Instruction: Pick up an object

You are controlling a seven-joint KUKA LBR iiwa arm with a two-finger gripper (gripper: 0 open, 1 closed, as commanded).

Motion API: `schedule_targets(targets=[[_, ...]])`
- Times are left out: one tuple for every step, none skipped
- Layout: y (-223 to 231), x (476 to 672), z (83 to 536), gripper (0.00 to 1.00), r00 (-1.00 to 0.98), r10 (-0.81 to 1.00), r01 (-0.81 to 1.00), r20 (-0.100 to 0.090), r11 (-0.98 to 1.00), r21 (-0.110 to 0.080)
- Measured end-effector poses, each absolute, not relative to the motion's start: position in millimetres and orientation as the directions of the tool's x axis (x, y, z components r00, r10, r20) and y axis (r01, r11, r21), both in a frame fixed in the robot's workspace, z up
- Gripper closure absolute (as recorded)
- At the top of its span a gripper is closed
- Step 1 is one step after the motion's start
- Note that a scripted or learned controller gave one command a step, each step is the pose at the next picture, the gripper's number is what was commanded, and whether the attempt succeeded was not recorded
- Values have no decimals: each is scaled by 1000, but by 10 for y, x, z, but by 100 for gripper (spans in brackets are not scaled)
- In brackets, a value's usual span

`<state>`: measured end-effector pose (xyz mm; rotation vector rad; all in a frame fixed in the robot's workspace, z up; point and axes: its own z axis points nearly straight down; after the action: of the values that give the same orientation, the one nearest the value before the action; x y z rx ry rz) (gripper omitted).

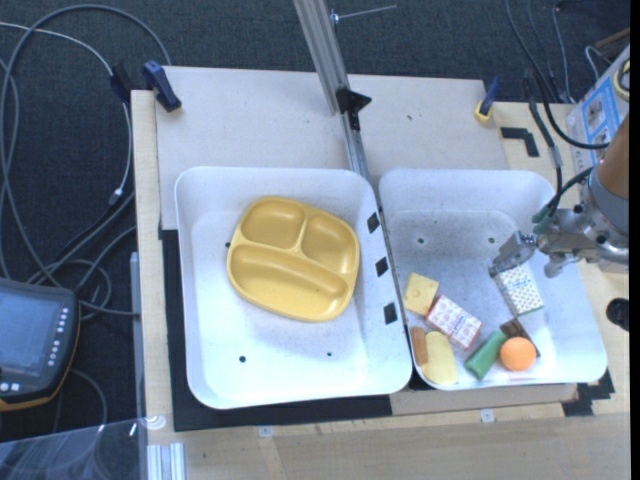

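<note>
Objects crowd the right bin's near corner; jaws' state unclear.

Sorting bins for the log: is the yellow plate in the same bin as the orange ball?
No, the yellow plate lies in the left bin; the orange ball is in the right bin.

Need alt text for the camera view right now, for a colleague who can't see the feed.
The gripper hangs over the right bin, above a white patterned packet. Toy foods, among them an orange ball and a cheese wedge, crowd that bin's near edge. The left bin holds a yellow divided plate.
</note>
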<state>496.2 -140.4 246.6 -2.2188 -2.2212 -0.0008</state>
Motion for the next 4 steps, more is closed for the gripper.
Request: schedule_targets(targets=[[-1406,4962,2466,0,-1,1000,1000,1,1,0],[-1500,4983,1918,0,0,1000,1000,3,0,-7],[-1513,5041,1315,0,0,1000,1000,3,0,-8],[-1510,5057,938,0,1,1000,1000,3,-1,1]])
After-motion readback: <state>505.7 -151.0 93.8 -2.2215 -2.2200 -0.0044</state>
